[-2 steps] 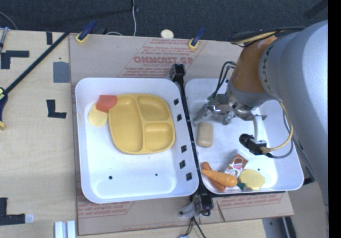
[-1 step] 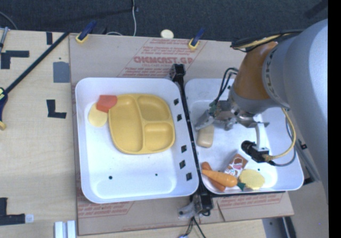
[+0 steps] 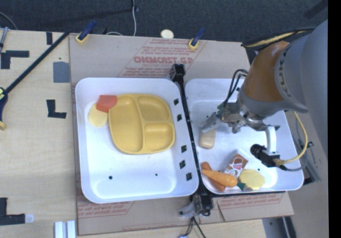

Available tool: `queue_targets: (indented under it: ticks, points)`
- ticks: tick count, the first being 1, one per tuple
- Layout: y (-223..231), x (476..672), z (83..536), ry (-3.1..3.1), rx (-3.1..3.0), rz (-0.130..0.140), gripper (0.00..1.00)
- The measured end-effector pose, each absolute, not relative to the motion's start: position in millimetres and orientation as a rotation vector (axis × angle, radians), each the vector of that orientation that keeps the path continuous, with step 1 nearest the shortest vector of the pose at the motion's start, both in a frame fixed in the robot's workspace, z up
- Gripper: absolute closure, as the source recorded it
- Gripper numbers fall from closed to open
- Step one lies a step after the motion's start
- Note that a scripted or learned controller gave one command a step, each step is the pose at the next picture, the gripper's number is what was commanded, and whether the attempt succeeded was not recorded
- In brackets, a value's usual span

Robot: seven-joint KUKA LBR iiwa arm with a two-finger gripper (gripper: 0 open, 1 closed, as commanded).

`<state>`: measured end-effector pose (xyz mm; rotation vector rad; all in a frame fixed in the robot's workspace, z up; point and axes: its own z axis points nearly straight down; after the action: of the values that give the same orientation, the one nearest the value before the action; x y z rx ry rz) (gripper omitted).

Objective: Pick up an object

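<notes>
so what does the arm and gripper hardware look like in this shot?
The arm is bulky and rounded: grey shell, with an orange band above the wrist. Thin black cables run down to the dark metallic gripper. A white bracket with a black cylindrical part and a yellowish cable hangs alongside.

Red "CHEMCAST GP" lettering marks the cardboard sheet [image 3: 154, 60].

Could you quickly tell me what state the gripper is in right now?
Gripper: in the right bin, just above the beige block; open or shut cannot be told.
</notes>
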<state>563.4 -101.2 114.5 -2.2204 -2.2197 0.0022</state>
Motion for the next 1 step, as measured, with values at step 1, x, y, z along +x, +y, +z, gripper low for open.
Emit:
queue_targets:
  ticks: [1]
  points:
    - [-93.3, 553.1, 82.7, -2.221, -2.219, 0.003, 0.0]
